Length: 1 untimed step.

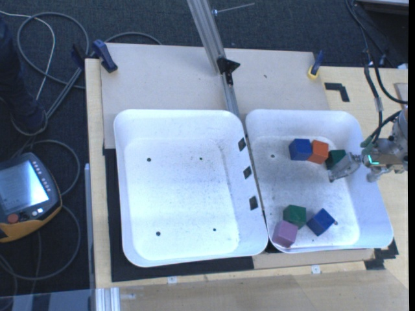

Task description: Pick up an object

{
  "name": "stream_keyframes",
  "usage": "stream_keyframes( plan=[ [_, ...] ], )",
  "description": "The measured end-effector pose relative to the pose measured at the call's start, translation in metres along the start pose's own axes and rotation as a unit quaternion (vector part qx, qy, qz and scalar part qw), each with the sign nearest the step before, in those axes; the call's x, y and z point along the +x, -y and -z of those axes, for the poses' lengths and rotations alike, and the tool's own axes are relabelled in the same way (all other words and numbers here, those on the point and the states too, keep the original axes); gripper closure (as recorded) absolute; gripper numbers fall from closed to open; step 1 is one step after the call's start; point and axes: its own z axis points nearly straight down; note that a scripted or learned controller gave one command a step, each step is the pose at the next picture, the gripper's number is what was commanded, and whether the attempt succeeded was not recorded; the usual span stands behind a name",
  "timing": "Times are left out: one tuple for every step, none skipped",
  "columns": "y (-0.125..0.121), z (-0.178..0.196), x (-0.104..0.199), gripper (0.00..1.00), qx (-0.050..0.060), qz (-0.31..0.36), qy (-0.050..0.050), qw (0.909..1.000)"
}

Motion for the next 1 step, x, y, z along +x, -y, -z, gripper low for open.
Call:
stream_keyframes(
  plan=[
    [-0.0977, -0.1376, -0.0498, 0.0, -0.003, 0.0, 0.003, 1.0]
  ],
)
